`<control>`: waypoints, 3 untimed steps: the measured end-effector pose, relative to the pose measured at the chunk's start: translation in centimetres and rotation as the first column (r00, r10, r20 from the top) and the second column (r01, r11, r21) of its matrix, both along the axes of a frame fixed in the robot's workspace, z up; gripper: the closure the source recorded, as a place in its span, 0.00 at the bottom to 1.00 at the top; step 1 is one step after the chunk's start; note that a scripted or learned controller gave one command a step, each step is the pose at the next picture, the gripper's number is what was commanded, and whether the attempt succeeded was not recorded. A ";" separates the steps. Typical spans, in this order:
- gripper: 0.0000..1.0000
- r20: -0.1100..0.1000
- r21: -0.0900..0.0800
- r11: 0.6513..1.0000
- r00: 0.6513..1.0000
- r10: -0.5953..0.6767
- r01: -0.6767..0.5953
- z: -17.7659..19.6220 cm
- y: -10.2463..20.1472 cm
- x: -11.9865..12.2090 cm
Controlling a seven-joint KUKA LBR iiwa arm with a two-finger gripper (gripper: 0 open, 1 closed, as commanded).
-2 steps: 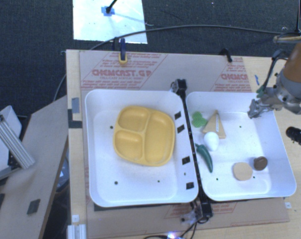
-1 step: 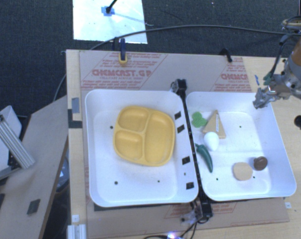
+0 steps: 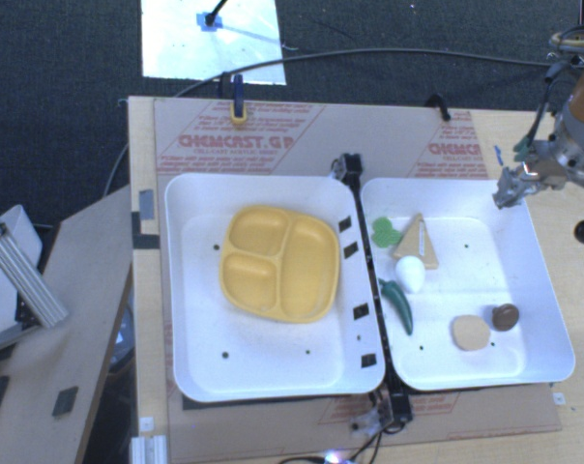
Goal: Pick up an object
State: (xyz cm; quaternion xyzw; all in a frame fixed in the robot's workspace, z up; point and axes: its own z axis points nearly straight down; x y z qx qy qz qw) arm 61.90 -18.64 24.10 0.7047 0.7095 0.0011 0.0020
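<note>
Landmark: the right bin point(image 3: 543, 288), a shallow white tray on the desk point(image 3: 99, 259).
Tan disc point(image 3: 471, 333): in the right bin's near part, flat on the floor of the bin.
Brown ball point(image 3: 505, 316): just beside the tan disc, on its far right side, close enough that they may be touching.
Green pepper point(image 3: 397, 304): long and dark, by the right bin's left wall, pointing toward the near edge.
White egg point(image 3: 409, 273): touching the top end of the green pepper, left of the bin's middle.
Tan wedge point(image 3: 418, 243): triangular, just beyond the white egg, its tip pointing away.
Green leaf point(image 3: 384, 230): small, beside the tan wedge, against the right bin's left wall.
Left bin point(image 3: 190, 356): side by side with the right bin, edges meeting.
Yellow plate point(image 3: 278, 262): divided plate in the middle of the left bin.
Jaws point(image 3: 510, 189): above the right bin's far right corner, clear of every item; whether they stand open or closed cannot be told.
White sheet point(image 3: 209, 27): on the dark floor, well beyond the right bin.
</note>
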 end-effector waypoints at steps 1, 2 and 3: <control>1.00 -0.004 0.003 1.000 1.000 0.003 -0.003 -0.6 5.8 -1.2; 1.00 -0.004 0.003 1.000 1.000 0.003 -0.003 -0.2 11.1 -4.0; 1.00 -0.005 0.003 1.000 1.000 0.003 -0.003 -0.6 17.0 -5.4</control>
